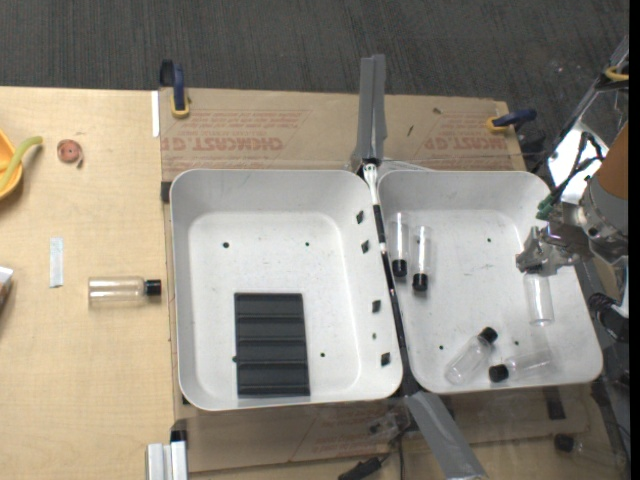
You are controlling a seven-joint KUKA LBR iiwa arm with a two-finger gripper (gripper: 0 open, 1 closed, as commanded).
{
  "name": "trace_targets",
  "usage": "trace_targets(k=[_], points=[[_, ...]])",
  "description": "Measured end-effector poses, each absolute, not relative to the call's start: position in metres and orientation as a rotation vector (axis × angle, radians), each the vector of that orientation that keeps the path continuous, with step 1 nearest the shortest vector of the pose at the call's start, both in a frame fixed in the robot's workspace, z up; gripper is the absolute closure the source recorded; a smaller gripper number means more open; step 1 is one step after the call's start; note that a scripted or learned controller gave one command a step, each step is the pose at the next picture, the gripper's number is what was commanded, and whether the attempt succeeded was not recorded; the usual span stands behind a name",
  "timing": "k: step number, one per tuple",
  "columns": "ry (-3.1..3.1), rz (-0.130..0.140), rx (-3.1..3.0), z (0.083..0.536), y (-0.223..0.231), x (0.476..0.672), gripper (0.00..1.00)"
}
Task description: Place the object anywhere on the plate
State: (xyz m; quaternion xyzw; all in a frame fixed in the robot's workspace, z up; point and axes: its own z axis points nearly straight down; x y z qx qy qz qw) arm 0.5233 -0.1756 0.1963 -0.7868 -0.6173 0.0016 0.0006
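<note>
Two white bins sit mid-frame: the left bin point(200, 268) carries small black dots and a black ribbed plate point(270, 345) at its lower middle; the right bin point(470, 203) is equally white with a few black specks. In it lie clear vials point(420, 253) with black caps. The gripper point(545, 253) at the right edge is silvery grey. The counter point(80, 388) is pale tan wood, and brown cardboard point(270, 133) with reddish lettering runs along the top of the bins. At far left lie another clear bottle point(118, 289) with a black cap, a yellow object point(10, 163) and a small reddish-brown disc point(68, 151). Blue clamps point(168, 73) with yellow tips grip the cardboard. Dark grey carpet point(300, 18) fills the top.
</note>
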Motion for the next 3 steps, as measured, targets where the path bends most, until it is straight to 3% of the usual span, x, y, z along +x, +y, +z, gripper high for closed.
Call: trace_targets(k=[1, 2, 3], points=[[-2.046, 0.006, -2.382, 0.2, -0.092, 0.606, 1.0], [-1.936, 0.007, -2.474, 0.19, -0.011, 0.658, 1.0], [-1.936, 0.008, -2.474, 0.19, -0.011, 0.658, 0.0]])
